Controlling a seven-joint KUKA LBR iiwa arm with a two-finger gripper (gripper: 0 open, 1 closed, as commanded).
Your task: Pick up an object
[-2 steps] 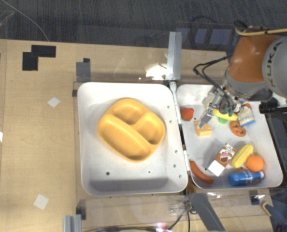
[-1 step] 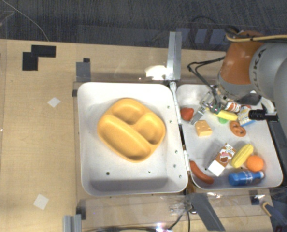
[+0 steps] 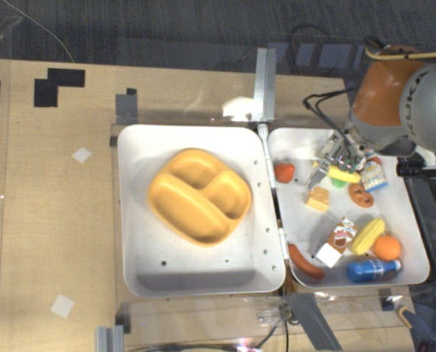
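Camera view: jaws (image 3: 334, 160), grip unclear, crowded by banana (image 3: 343, 174), cheese wedge (image 3: 318, 198), pretzel (image 3: 362, 195)

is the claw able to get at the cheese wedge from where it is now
Probably yes: the cheese wedge lies alone on bare bin floor, just below-left of the claw, with nothing on top and a gap to the tomato.

A: Any words or numbers you can read here?
B: None. The small carton (image 3: 342, 234) and the packet (image 3: 373, 175) in the right bin (image 3: 416, 218) carry printed labels, but the print is too small to read.
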